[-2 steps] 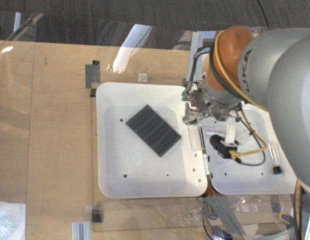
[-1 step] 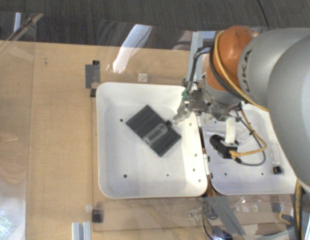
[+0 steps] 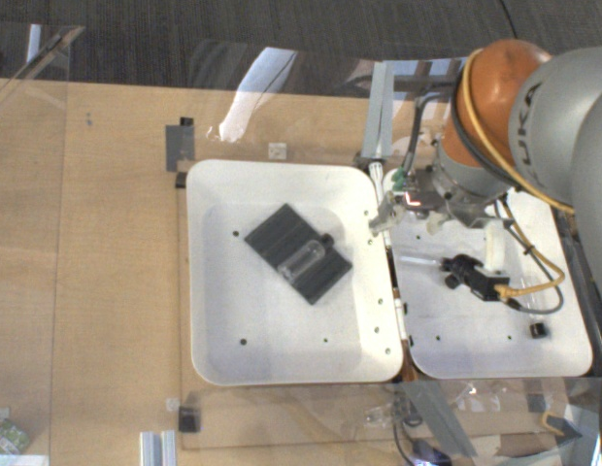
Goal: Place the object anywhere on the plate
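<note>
The brown bench (image 3: 87, 260) lies at the far left. A small black block (image 3: 182, 144) sits on it just by the top left corner of the left bin (image 3: 243, 328). Another black block (image 3: 188, 417) sits near the bottom left corner of that bin.

In the left bin lies a dark grey plate (image 3: 298, 252). It is square and has lines on it. It is turned so that its corners point up, down and to the sides. A clear thing (image 3: 303, 257) lies on the plate, close to its middle. It looks like a small see-through cup, but it is hard to be sure.

The gripper (image 3: 398, 207) hangs over the wall where the two bins meet, near the top. It is apart from the plate and the clear thing. It is too hidden to see if it is spread wide or pinched together.

The grey and orange arm (image 3: 534, 105) comes in from the top right, over the right bin (image 3: 456, 338). A tiny black bit (image 3: 539, 330) lies in that bin, low on its right side.
</note>
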Action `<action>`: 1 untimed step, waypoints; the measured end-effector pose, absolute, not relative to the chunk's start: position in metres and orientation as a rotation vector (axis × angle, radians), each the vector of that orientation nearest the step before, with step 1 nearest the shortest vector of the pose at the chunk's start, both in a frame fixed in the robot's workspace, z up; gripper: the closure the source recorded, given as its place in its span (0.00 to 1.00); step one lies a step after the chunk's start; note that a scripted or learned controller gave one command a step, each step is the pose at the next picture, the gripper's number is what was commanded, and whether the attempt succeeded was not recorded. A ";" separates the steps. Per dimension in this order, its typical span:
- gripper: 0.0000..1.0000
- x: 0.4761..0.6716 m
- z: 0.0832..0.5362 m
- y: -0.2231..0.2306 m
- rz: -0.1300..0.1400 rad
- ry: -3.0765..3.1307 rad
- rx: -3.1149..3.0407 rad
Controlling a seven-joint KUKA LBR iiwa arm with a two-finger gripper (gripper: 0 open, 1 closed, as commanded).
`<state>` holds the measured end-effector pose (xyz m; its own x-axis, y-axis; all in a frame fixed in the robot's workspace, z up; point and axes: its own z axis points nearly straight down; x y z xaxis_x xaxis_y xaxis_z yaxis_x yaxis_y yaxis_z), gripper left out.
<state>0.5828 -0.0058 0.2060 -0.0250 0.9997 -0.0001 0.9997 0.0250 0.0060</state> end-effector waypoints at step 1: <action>0.00 0.588 0.216 -0.014 0.004 2.269 2.168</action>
<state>0.5877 -0.0143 0.2156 -0.0453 0.9990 -0.0004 0.9990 0.0453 0.0040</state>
